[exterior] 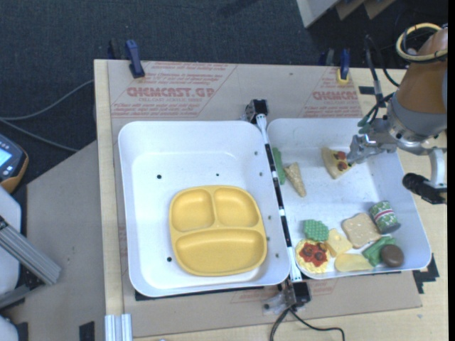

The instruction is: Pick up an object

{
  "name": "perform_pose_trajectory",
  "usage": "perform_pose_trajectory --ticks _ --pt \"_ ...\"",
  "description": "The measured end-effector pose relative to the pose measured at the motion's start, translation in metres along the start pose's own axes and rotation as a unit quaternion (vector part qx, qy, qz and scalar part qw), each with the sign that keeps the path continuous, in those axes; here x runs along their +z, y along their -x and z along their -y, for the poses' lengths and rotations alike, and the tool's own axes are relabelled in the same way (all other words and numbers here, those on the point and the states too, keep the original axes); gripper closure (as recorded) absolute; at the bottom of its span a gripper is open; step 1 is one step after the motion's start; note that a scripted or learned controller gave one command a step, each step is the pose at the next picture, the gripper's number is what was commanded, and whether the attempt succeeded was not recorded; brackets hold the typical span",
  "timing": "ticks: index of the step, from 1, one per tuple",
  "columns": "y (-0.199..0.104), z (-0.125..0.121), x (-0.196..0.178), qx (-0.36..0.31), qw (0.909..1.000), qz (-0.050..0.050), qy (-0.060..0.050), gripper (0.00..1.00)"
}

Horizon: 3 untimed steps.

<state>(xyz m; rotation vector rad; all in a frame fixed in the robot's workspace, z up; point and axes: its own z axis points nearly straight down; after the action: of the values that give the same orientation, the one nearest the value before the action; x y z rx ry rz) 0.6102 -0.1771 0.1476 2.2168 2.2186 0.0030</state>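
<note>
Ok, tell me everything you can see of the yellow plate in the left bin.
The yellow plate is a rounded-rectangle tray, plastic by its look, with three sections: two small ones on the far side and one wide one nearer the camera. All three look bare. It lies flat and upright on the floor of the left bin, toward the near right corner, close to the divider wall. Nothing else touches it.

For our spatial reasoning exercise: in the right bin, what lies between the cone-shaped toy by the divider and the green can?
In the camera view, only bare white bin floor lies between the cone-shaped toy and the green can.
</note>
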Motion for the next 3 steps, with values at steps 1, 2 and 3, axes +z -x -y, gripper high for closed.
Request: perform_pose_trajectory --ticks 1,2,3 --pt "0.000 0.001 0.002 0.000 1.0000 -0.001 -0.002 0.00" --pt "-0.002 -0.030 0.064 -0.001 1.0000 0.000 -0.001 0.00" --pt "-0.001 -0.032 0.048 0.000 1.0000 0.002 0.004 1.00"
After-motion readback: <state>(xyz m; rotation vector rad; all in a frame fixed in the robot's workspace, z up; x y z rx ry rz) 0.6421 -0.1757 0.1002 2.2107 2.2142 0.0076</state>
